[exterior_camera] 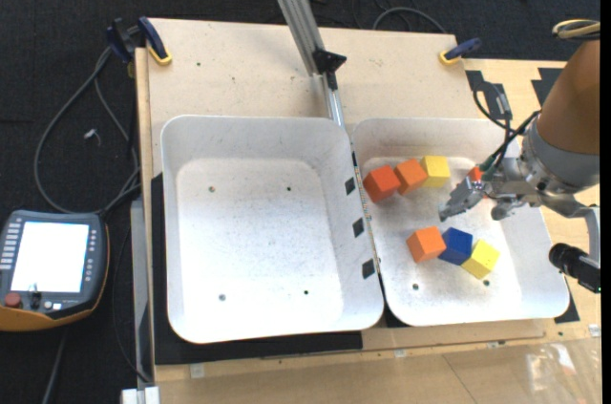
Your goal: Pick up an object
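Approach step: gripper [456, 202] over right bin [535, 302], fingers spread, nothing btwn them. Nxt: drop onto blue cube [457, 244] nr bin's middle, then close.

the arm reaches in from the right (orange band showing), gripper [458, 203] pointing left and low.

bins: 2 [181, 144] | orange cubes: 3 [383, 183] | yellow cubes: 2 [437, 168] | blue cubes: 1 [458, 244], possibly more hidden

Left bin [253, 221] open (6 blocks [447, 244] crowd right).
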`<state>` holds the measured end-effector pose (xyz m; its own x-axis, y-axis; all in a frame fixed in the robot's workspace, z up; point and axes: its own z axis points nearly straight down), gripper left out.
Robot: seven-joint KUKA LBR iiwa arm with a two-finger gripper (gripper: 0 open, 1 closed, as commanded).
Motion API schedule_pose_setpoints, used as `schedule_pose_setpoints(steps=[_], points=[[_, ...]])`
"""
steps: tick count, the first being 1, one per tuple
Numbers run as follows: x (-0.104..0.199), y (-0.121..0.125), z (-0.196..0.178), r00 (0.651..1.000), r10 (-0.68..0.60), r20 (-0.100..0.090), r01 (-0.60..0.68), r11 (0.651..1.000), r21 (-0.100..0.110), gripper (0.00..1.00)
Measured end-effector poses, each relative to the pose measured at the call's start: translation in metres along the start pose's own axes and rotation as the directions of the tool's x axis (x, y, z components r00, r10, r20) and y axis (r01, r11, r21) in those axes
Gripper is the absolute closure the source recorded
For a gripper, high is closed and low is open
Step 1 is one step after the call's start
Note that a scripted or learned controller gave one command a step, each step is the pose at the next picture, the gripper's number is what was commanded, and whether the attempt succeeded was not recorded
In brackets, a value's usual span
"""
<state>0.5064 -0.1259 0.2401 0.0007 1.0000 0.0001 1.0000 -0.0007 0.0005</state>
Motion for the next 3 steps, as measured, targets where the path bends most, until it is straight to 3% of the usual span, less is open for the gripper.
schedule_pose_setpoints(steps=[1,2,3], points=[[0.026,0.02,-0.016,1.0,-0.007,0.0,0.007,1.0,-0.002,0.0],[0.025,-0.016,-0.068,1.0,-0.003,0.001,0.003,1.0,-0.005,0.0],[0.063,-0.015,-0.146,1.0,-0.008,0.001,0.008,1.0,-0.009,0.0]])
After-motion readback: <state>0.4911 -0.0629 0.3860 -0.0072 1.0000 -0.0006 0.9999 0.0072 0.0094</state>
